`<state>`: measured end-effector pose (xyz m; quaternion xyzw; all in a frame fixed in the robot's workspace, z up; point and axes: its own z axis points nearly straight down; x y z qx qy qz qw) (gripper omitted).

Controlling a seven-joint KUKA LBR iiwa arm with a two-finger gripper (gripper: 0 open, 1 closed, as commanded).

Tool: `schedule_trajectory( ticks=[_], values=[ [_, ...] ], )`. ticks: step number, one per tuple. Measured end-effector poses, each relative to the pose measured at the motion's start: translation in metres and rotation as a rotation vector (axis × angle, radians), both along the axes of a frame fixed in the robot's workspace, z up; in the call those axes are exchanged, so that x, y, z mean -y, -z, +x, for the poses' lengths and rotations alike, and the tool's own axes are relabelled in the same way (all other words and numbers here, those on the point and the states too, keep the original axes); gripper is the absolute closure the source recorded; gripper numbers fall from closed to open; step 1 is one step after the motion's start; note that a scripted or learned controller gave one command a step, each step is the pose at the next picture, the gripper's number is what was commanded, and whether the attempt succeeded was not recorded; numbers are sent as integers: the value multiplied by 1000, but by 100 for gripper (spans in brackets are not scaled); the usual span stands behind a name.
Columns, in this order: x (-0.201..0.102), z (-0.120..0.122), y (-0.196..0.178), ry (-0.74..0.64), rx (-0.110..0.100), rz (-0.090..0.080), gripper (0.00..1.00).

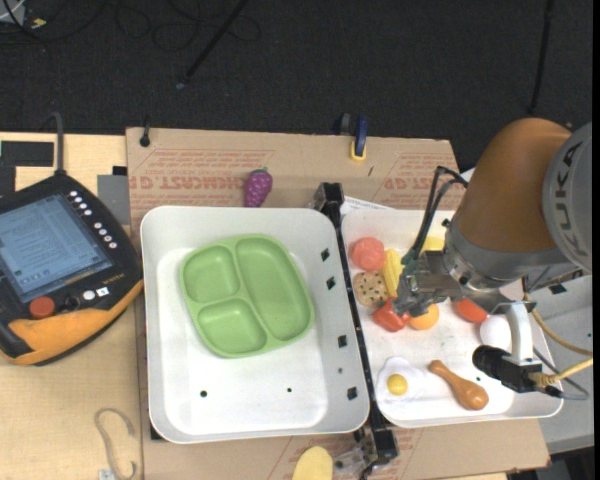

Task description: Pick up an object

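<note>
The right bin [420, 408] holds several toy foods: a pink-red round piece [368, 252], a yellow piece [392, 266], a brown cookie [368, 288], a red piece [388, 318], an orange round piece [425, 316], a fried egg [398, 382], a brown drumstick [458, 384] and an orange-red piece [470, 310]. My gripper [412, 296] reaches down into this bin from the right, right above the orange and red pieces. The arm's body hides the bin's back right part.
The left bin [180, 388] holds a green three-compartment tray [246, 294]. A purple toy [258, 186] lies on the cardboard behind it. A teach pendant [46, 258] sits far left. A yellow piece [314, 462] lies in front of the bins. A blue-yellow clamp [358, 140] stands at the back.
</note>
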<state>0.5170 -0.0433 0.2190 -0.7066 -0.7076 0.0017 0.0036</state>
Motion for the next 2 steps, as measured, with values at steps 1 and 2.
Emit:
schedule_trajectory(
  ticks=[1, 2],
  values=[
    [-38, -36, -18, 0, 3, 0, 100],
    [-36, -39, -17, 6, 3, -1, 100]
  ],
)
